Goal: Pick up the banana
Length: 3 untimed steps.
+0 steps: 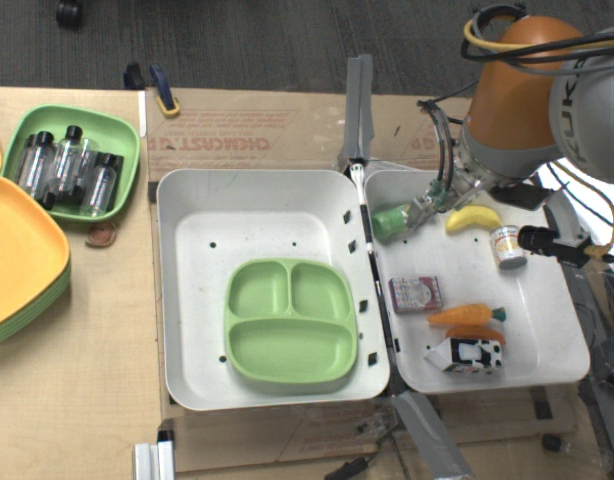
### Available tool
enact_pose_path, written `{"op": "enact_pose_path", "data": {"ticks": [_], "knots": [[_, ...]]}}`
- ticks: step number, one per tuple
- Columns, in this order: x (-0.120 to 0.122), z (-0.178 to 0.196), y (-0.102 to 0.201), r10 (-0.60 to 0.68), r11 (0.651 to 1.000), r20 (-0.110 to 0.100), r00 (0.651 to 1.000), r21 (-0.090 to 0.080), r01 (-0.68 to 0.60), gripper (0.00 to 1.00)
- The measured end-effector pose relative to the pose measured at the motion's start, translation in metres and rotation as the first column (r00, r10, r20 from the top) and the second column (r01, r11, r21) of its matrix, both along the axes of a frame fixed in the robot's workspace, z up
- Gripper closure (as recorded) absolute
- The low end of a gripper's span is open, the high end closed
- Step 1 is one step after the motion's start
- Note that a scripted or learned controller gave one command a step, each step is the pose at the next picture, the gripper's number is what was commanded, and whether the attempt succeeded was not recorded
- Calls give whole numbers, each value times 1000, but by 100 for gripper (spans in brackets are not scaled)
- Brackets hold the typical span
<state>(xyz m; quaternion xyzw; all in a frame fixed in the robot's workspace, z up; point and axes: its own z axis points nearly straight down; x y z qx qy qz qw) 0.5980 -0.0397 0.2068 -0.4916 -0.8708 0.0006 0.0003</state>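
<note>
End effector (439, 196) grip state unclear, wrist hides it; banana (472, 218) just beside, right bin (547, 358).

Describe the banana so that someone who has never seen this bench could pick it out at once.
Look at the right-hand white bin, the one without the green divided plate. Near its far edge, just below the arm's orange band, lies the banana, with the gripper just to its left. It is the one plain yellow curved thing there; the carrot nearer the front is orange, and the small can beside it is a cylinder.
</note>
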Motion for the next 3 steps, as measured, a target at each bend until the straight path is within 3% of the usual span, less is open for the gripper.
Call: {"op": "enact_pose_path", "data": {"ticks": [1,2,3], "knots": [[62,72,-2,236,972,4,972,-2,-236,100],[55,49,-22,240,971,1,971,-1,-240,100],[0,-2,-14,556,831,1,831,1,-556,100]]}}
